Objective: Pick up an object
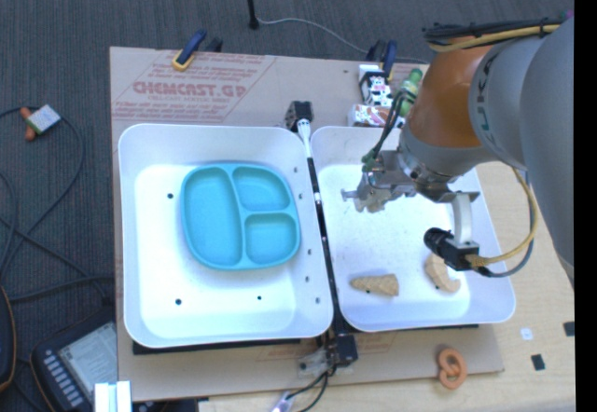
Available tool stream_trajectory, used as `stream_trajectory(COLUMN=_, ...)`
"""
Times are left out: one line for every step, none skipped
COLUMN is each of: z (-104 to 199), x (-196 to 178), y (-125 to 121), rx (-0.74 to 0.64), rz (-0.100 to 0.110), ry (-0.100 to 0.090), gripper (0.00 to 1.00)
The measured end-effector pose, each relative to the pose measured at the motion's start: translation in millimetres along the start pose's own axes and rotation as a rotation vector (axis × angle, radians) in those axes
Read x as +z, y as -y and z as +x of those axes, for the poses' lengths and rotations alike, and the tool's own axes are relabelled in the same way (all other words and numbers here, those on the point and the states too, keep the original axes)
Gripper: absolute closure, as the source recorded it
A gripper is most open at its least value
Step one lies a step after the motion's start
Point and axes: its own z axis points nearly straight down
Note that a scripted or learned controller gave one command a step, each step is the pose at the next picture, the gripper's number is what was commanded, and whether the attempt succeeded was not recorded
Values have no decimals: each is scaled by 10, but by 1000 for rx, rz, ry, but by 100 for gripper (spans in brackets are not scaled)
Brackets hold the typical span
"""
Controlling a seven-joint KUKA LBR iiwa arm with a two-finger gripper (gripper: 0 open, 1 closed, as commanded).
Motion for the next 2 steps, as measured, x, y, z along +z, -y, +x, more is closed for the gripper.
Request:
stream_trajectory(z=304, x=8, y=546, rx=2, rz=4, ry=0, gripper=100)
stream_trajectory(z=113, x=5, y=710, rx=2, rz=3, ry=1, gripper=100)
